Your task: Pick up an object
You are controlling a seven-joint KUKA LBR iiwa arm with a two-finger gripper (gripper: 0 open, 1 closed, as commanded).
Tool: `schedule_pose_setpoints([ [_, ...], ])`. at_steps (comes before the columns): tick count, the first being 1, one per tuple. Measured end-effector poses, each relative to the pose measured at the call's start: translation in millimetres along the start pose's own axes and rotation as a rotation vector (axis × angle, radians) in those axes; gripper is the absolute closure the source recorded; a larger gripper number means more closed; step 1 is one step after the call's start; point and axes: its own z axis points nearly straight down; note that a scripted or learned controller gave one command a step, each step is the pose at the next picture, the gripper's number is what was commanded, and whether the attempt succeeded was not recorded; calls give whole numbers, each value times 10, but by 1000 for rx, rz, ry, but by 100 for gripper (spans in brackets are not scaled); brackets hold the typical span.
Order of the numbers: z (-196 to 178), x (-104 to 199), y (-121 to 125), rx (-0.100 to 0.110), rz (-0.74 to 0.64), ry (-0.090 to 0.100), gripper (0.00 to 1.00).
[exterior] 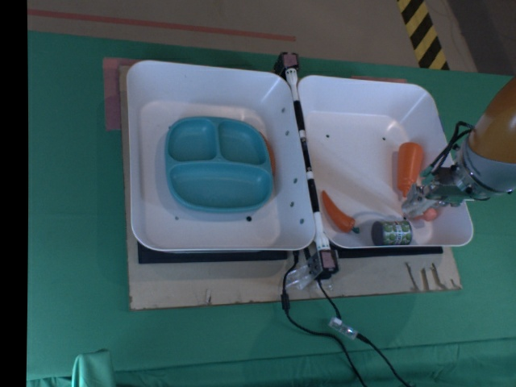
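**Down in the right bin's crowded corner**

Low at the near right corner of the right bin (367,95), the gripper (421,204) sat among a cluster of small things. Whether its fingers were spread or closed could not be told from the overhead camera, nor whether anything lay between them. An orange carrot (409,166) lay just above it, its lower end close to the fingertips, perhaps touching. A small orange-red object (431,213) peeked out right beside the gripper, partly hidden by it. A dark can with a green label (393,232) lay on its side just below and to the left, close to the bin's near wall. Farther left rested an orange-red chili pepper (338,213), near the divider between the bins. The left bin (145,95) held a teal divided plate (218,164), well apart from the arm (493,139). Black cables (322,313) trailed over the green bench cover (72,216) below.
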Motion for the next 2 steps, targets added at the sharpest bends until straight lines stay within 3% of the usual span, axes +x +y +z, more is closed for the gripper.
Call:
schedule_pose_setpoints([
  [2, -139, -1, 5, -2, 0, -1, 100],
])
